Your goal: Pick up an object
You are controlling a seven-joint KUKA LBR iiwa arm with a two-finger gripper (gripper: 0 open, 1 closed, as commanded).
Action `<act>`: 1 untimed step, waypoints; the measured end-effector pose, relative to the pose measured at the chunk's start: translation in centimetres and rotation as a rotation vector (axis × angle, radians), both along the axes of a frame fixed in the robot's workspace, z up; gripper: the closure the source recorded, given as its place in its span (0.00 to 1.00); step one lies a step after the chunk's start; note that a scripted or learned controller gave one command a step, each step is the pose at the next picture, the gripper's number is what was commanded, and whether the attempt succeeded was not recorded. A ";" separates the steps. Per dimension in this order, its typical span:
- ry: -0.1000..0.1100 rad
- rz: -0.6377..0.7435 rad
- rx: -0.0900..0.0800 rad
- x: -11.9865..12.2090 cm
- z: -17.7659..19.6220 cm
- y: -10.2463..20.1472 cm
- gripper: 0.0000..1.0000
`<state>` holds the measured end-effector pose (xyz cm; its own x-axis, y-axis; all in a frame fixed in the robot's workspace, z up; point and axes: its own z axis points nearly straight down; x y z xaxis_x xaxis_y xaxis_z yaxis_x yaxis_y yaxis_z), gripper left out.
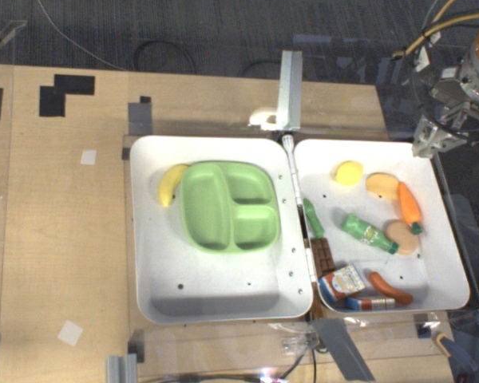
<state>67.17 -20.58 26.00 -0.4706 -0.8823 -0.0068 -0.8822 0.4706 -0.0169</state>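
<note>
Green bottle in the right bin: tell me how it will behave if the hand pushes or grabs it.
The green bottle lies on its side on the right bin floor, so a sideways push would probably roll it. It looks like a small toy, likely light and stiff. Its rounded body may slip between fingers unless gripped across the middle. The carrot and a tan piece nearby could get bumped.
</note>
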 end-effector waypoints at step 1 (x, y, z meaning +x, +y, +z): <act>0.004 0.535 -0.006 0.1 -15.9 0.4 1.00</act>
<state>67.27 -20.19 10.11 0.0449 -0.9990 0.0003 -0.9989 -0.0449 -0.0143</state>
